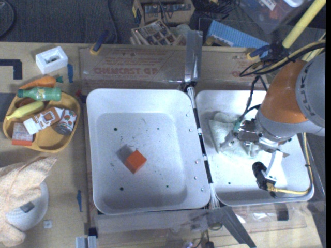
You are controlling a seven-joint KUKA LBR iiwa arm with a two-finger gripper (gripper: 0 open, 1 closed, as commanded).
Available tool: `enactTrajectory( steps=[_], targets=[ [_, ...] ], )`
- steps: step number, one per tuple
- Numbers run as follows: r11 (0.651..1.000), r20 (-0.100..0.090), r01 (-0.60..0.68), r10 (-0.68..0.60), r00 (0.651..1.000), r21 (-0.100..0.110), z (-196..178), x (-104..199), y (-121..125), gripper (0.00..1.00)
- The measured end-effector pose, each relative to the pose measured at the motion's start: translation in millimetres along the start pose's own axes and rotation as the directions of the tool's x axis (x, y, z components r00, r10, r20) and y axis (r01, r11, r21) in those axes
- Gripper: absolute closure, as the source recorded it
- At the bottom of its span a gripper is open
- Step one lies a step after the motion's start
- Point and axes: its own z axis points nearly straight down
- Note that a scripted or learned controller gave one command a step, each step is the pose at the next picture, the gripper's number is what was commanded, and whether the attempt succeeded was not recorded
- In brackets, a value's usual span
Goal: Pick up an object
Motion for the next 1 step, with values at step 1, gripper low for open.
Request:
enactTrajectory(
  steps=[1],
  targets=[
    [0.997,-0.002,0.074,-0.074,0.997,-0.015,31.9,-17.8,-0.6,0.00]
  ],
)
